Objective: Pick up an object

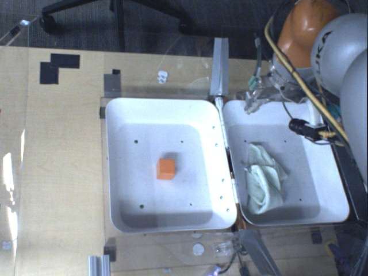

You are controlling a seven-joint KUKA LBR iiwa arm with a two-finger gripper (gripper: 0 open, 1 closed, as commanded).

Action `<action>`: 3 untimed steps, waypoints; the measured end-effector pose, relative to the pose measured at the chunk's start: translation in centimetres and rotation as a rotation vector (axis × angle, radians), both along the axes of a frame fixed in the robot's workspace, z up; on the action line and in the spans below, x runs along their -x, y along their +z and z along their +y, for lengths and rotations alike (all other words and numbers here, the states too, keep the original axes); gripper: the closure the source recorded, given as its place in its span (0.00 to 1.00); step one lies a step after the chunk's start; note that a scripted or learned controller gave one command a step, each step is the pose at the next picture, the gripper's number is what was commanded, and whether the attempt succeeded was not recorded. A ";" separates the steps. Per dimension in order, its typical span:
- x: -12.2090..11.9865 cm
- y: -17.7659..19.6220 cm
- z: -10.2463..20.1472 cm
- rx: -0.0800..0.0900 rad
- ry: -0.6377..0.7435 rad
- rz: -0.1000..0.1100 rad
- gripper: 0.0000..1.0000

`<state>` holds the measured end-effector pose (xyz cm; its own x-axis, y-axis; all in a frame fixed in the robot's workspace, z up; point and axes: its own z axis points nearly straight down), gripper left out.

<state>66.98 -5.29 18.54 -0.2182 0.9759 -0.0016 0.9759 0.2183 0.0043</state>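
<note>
Metal two-finger hand (253,100) hangs above far left corner of right shallow white plastic bin (330,171); nothing between fingers, whether spread or closed cannot tell. Grey arm with orange band (322,33) cut off at right edge. Dark lettering on arm casing, too blurred to read. Crumpled pale green cloth (264,180) lies in right bin, nearer left wall. Small orange cube (166,169) sits mid left white bin (121,154). Both bins on wooden counter (52,165).

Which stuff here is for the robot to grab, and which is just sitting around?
For the job:
small orange cube in left white bin
crumpled pale green cloth in right white bin
gripper

Lying about:
black tape pieces
black chair base
</note>
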 end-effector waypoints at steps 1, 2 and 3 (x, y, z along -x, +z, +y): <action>0.0 0.0 0.5 0.000 0.219 0.000 1.00; 0.0 0.0 1.7 0.000 0.197 -0.001 1.00; 0.0 0.0 1.9 -0.001 0.176 -0.001 1.00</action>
